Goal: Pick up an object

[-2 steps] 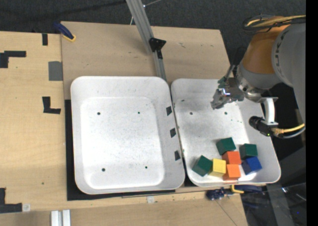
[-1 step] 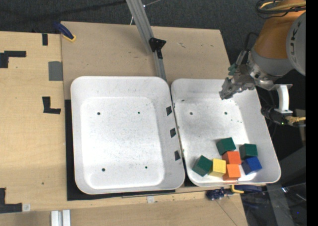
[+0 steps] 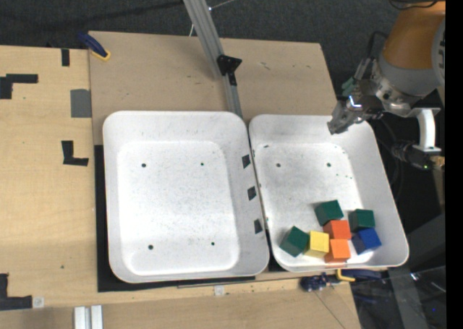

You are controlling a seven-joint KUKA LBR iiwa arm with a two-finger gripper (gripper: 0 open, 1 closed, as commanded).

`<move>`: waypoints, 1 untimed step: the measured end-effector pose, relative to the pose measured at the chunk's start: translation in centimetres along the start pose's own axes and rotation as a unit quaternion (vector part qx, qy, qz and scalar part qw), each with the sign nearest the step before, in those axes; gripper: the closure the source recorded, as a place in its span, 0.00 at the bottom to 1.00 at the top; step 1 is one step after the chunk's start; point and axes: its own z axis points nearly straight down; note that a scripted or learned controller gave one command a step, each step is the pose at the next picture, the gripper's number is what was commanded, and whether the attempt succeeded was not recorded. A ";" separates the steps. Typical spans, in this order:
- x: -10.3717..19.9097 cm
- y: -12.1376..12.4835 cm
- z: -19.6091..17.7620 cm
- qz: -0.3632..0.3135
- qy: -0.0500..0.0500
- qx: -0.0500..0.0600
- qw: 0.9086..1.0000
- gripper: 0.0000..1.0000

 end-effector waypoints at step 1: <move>5.5 0.2 -0.5 -0.002 0.001 0.002 1.000 1.00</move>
